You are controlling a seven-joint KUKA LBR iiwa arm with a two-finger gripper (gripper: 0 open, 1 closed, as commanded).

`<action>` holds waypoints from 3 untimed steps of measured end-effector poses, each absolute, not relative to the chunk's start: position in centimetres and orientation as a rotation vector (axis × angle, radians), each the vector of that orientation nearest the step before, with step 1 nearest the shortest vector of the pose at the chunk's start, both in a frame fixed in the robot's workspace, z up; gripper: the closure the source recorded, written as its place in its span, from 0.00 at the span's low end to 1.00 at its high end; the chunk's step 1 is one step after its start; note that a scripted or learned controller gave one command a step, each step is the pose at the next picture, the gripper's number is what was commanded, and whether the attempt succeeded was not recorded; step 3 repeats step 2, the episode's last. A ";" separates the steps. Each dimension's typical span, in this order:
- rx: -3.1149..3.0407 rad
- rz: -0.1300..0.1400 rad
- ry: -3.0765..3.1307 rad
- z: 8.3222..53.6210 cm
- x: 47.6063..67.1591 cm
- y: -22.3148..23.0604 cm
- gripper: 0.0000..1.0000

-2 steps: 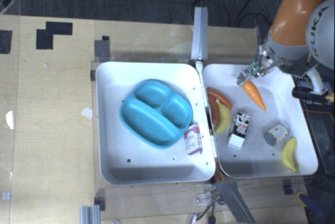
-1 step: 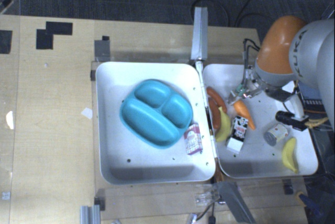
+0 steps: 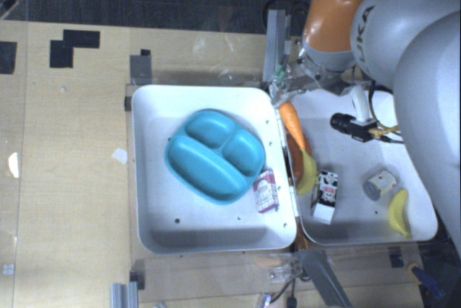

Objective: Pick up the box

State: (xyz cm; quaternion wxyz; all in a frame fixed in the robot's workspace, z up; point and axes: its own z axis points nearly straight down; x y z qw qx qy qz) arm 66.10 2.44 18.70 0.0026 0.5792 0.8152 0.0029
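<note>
A small black-and-white patterned box (image 3: 325,196) lies in the right bin (image 3: 418,231), near its front left corner. My gripper (image 3: 286,89) hangs over that bin's back left corner, just above the top end of an orange carrot (image 3: 292,128). It is well behind the box and apart from it. A small red-and-white packet (image 3: 266,191) rests in the left bin (image 3: 155,227), against the blue plate's front right edge.
A blue divided plate (image 3: 215,154) sits in the middle of the left bin. In the right bin, a yellow banana (image 3: 308,171) lies beside the carrot along the left wall. A grey cylindrical object (image 3: 379,183) and another banana (image 3: 397,213) lie at the front right.
</note>
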 end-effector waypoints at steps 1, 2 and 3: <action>2.036 0.009 2.387 28.6 66.9 11.5 1.00; 1.796 0.005 2.575 26.4 62.4 16.0 1.00; 1.796 0.005 2.575 26.4 62.4 16.0 1.00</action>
